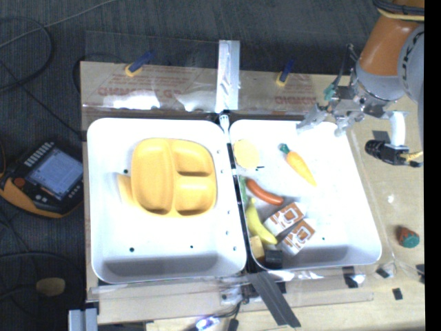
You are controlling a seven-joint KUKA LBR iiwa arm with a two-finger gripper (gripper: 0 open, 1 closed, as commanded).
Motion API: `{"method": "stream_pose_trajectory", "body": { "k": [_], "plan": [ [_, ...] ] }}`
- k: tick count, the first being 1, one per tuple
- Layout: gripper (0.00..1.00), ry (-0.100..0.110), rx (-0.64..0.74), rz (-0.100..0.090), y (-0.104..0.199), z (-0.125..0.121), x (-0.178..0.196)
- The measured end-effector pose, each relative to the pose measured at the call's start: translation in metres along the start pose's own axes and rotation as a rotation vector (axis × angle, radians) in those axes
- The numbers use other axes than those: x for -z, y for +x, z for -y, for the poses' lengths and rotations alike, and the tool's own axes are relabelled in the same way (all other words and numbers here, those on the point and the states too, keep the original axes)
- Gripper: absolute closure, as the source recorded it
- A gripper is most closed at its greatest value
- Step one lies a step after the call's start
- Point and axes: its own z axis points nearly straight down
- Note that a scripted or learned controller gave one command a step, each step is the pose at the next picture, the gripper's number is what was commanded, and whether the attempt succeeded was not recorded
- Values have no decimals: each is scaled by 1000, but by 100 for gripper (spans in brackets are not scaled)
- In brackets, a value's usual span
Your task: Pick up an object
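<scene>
The bench (386,205) carries two shallow white bins side by side. The left bin (103,185) holds a yellow divided tray (172,176) lying near its middle, with two smaller compartments toward the right and one long compartment on the left. The right bin (344,198) holds the small items, clustered along its left wall and near corner. The grey arm (389,43) with its orange band reaches in from the right, and its gripper (329,116) sits at the far right edge of the right bin, well apart from every item; whether its jaws are spread or pressed together cannot be told.

A toy carrot (300,165) lies alone in the far middle of the right bin, its long axis diagonal, green top toward the far left and tip toward the near right. A red sausage (265,192) lies on a similar diagonal. A banana (258,226) runs along the left wall. Two brown-and-white boxes (293,227) sit beside it. A pale yellow round piece (246,153) rests near the far left corner.
</scene>
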Motion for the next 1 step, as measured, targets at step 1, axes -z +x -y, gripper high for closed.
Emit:
{"method": "stream_pose_trajectory", "body": {
  "k": [1],
  "plan": [
    [0, -2, 162, 3, 11, 1, -120]
  ]
}}
